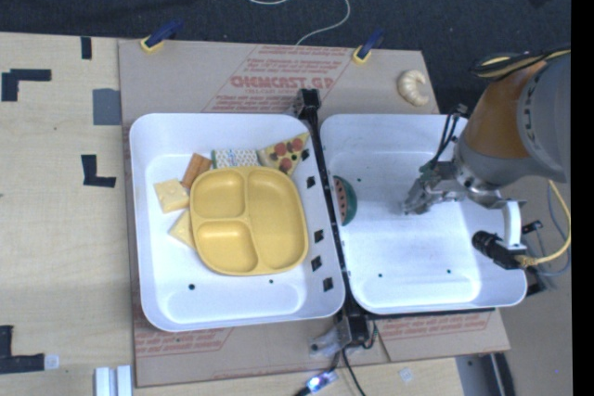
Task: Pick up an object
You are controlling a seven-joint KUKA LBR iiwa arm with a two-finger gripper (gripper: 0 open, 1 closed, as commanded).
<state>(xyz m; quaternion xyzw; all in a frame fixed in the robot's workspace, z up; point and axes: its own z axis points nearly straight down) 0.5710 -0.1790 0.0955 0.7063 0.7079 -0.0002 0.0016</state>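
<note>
Camera view, as we read it: gripper [415, 199] hangs low in the right bin [408, 287], nothing visibly held. Nearest object, a watermelon slice [346, 199], lies at centre frame by the divider. We judge the pick not yet made.

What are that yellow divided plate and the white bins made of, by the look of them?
The yellow plate looks like moulded plastic: one even colour, soft sheen, rounded compartment ridges. The two white bins also look like plastic, smooth and slightly glossy with rounded corners, though painted metal cannot be ruled out.
</note>
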